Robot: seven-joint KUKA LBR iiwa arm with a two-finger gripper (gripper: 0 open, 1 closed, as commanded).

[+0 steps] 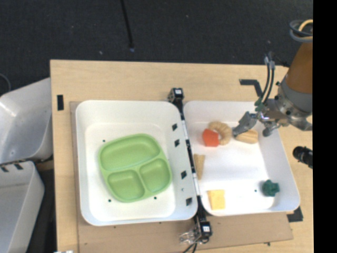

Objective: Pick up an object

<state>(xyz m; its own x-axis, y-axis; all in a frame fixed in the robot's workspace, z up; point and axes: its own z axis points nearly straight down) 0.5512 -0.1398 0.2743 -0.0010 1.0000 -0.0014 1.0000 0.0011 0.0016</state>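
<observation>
The right bin (pixel 274 157) holds several small items. A red piece (pixel 210 137) lies against a tan ring-shaped piece (pixel 221 129) near the bin's back. Beside them a pale tan chunk (pixel 248 137) lies just under my gripper (pixel 256 127). The gripper hangs over the bin's back right part, its two fingers spread open, with nothing held between them. Nearer the front lie a tan wedge (pixel 199 165), a yellow square (pixel 216 199) and a small dark green object (pixel 270 187).
The left bin (pixel 89 199) bears a green divided plate (pixel 136 167). A dark divider with clips (pixel 185 152) runs between the bins. The arm's orange band (pixel 300 73) rises at the right edge. A white box (pixel 23 120) stands left of the bench.
</observation>
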